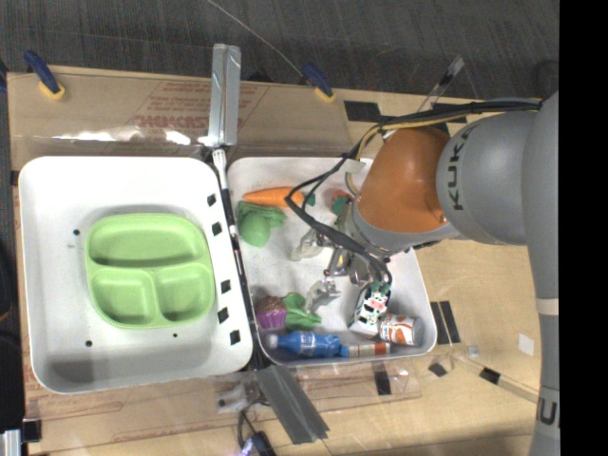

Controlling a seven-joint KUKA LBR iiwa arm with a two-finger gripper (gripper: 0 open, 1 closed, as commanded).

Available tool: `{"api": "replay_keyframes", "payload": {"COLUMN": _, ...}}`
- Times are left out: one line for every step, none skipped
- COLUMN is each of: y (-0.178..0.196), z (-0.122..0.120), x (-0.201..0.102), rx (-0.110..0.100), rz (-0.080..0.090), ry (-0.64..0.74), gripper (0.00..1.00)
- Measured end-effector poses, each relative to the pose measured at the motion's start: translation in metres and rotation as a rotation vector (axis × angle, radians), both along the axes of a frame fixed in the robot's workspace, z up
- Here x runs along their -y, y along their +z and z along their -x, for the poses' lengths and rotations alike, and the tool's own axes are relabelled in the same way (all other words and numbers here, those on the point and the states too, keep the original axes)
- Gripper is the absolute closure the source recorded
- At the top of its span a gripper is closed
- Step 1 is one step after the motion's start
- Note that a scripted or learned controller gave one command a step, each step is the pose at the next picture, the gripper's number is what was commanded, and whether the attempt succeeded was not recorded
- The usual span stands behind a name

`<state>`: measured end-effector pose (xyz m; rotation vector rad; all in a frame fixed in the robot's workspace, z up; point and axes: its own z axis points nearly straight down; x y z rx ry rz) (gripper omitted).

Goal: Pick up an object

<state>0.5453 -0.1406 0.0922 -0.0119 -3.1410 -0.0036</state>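
A: Metal glint under the orange band: that's the gripper [334, 272], low in the right bin [418, 297]. Is it spread or pinching?

B: I cannot tell; cables and wrist cover it (the arm's bulk hides much of that bin's far-right part). Nothing visibly sits between its tips, so I wouldn't call anything held.

A: What lies nearest?

B: Taking the cow-patterned carton [372, 309] as the landmark: the gripper is just up-left of it. A small red-and-white can [400, 331] touches the carton's lower right. The blue bottle [310, 344] lies flat to the carton's lower left, along the near wall. A purple-and-green toy [281, 308] is left of the carton, the green lump [257, 222] and the carrot [273, 197] well up-left.

A: How would you do the pick well?

B: My judgement: choose a single target, centre over it, come straight down and close across its narrow side. The carton looks closest, but the can crowds it, so a sideways nudge could jam both into the corner.

A: Room to move?

B: Bare floor shows up-left of the carton, between it and the carrot. The divider wall is farther left, beyond it the left bin [43, 255] with the green tray [149, 268].
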Motion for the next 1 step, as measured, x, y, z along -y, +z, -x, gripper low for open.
{"api": "replay_keyframes", "payload": {"y": 0.0009, "z": -0.0762, "x": 0.0468, "rx": 0.004, "rz": 0.003, "ry": 0.056, "gripper": 0.00}}
